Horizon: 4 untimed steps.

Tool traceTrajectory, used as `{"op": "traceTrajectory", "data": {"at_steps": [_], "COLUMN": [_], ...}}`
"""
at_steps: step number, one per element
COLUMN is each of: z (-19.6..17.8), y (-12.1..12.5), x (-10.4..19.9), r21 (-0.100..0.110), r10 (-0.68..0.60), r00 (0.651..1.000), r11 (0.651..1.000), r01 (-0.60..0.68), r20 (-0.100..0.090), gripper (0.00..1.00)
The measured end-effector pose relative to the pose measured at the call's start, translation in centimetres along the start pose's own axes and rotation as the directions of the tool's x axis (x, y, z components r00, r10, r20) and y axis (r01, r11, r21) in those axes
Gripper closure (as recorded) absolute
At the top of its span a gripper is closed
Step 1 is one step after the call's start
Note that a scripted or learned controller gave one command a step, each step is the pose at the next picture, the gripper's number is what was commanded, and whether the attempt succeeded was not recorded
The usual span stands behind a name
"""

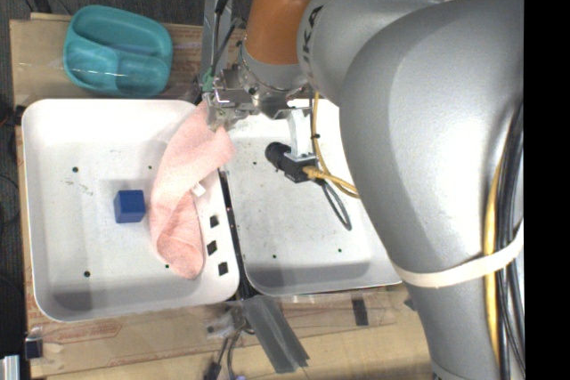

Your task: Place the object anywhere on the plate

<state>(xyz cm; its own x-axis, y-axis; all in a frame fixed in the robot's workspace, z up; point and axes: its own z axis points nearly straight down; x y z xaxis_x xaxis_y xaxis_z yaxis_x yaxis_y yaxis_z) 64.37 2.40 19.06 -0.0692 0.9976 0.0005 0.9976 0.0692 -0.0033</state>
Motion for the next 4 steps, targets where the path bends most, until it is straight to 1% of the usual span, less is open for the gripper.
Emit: {"op": "traceTrajectory", "data": {"at_steps": [1,2,3,4], "z": [-2.3,0.0,-0.1,-0.1], "y": [0.9,-6.5,-4.4,-1.2], "x": [-6.0,1.6,1.4,-4.0], "r21": [-0.001,0.002,-0.001,0.000], "r10": [0.016,0.072,0.152,0.177], "r00": [1.000,0.997,0.988,0.984], "r11": [1.000,0.997,0.988,0.984], "r01": [-0.016,-0.072,-0.152,-0.177], "r20": [0.000,0.001,0.001,0.000], "gripper": [1.00,1.00,1.00,1.00]}}
